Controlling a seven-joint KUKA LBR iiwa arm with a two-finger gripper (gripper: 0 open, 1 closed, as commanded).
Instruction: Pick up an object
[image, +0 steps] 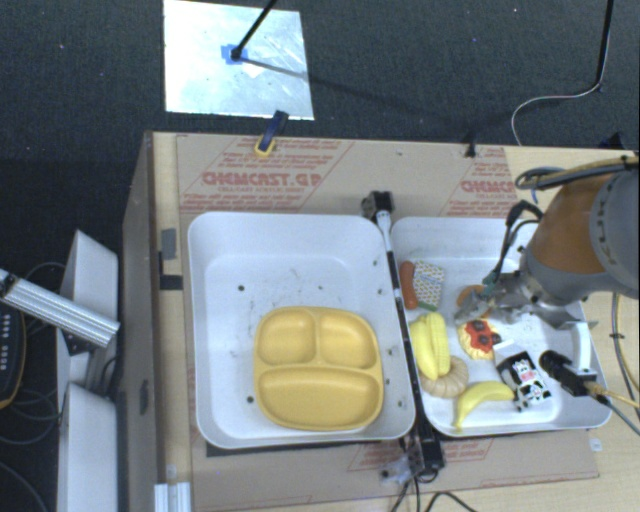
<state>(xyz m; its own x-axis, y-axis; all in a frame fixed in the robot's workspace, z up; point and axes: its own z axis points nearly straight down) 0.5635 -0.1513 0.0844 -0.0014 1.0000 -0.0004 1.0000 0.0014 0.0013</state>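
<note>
Bench (300, 170): brown board with red lettering, bearing two white bins side by side. All positions below are given relative to the divided yellow plate.

Left bin (225, 250): holds the yellow plate (319, 368), which lies flat in the near half of that bin.

Right bin (450, 235): just right of the plate, across the shared rim. It holds all the loose items.

Arm (580, 240): grey with an orange band, well to the right of the plate and slightly farther back, reaching down into the right bin.

Gripper (490, 298): right of the plate, low over the middle of the right bin, above or against a small orange-yellow item (472, 297). Whether the fingers are wide, narrow or holding anything cannot be told; nothing is seen between them.

Items, all right of the plate:
- Banana bunch (431, 343), nearest the plate, just past the rim.
- Single banana (483, 398), to the right and nearer the front.
- Tan ring (447, 378), touching the bunch's near end.
- Speckled packet (428, 283), right and farther back.
- Orange stick (408, 285), beside the packet along the rim.
- Red-and-yellow toy (479, 337), right of the bunch.
- Black-and-white toy (525, 379), farther right.
</note>
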